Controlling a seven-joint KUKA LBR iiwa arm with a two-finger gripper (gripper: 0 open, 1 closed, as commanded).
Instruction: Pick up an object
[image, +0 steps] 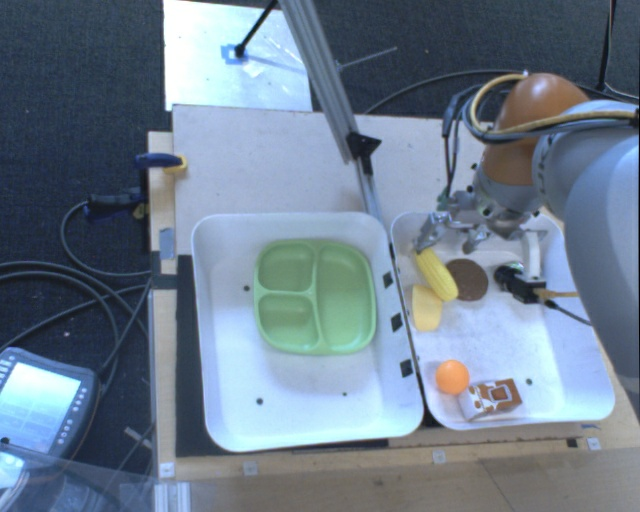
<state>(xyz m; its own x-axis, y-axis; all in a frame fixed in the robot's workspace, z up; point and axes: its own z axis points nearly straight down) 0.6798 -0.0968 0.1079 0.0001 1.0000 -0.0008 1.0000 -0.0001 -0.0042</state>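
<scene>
My gripper (449, 234) hangs over the far left part of the right bin (560, 375), its fingers spread open with nothing between them. Just below it lies a yellow corn cob (436, 273), with a brown round disc (467, 280) to its right. A pale yellow wedge (427, 308) lies in front of the corn, against the bin's left wall. Toward the near edge sit an orange ball (452, 376) and a small brown and white box (494, 397).
The left bin (225, 380) holds a green divided plate (315, 296). A grey metal pole (325, 75) slants down to the wall between the bins. The arm's grey body covers the right bin's far right corner.
</scene>
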